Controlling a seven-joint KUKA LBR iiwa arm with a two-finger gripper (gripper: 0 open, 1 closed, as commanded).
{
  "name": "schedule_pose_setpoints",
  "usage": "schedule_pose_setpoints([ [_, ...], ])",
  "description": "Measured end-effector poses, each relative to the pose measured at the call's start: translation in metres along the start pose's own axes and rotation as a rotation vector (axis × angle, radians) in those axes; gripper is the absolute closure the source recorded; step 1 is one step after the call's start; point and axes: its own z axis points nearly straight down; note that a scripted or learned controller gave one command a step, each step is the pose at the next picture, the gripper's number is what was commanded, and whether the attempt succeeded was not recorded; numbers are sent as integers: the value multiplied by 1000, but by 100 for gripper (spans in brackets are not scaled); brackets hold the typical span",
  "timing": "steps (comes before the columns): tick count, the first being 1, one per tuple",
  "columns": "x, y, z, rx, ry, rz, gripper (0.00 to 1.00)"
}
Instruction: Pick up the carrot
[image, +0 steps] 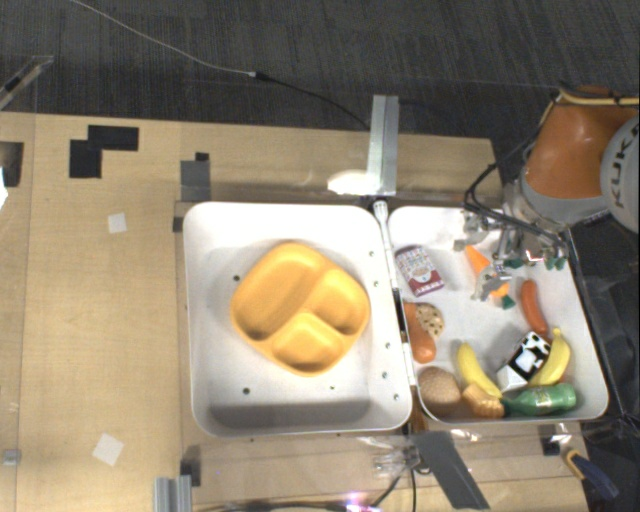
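The carrot (478, 258) is a small orange wedge lying in the upper part of the right bin (592, 345). My gripper (497, 284) hangs just to the right of the carrot and slightly below it, low over the bin floor. Its body partly overlaps the carrot's right end. The arm's orange band (570, 150) is above it at the upper right. Nothing in the view shows the carrot lifted off the bin floor.
A red-orange sausage (534, 306) lies just right of the gripper. The right bin also holds a red-white packet (418, 270), a cookie (429, 319), another sausage (424, 343), two bananas (475, 368), a green bottle (541, 400) and a brown roll (438, 385). A yellow divided plate (300, 305) sits in the left bin (215, 400).
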Motion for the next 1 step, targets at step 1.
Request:
schedule_pose_setpoints([
  [1,3,6,29,7,-16,15,0],
])
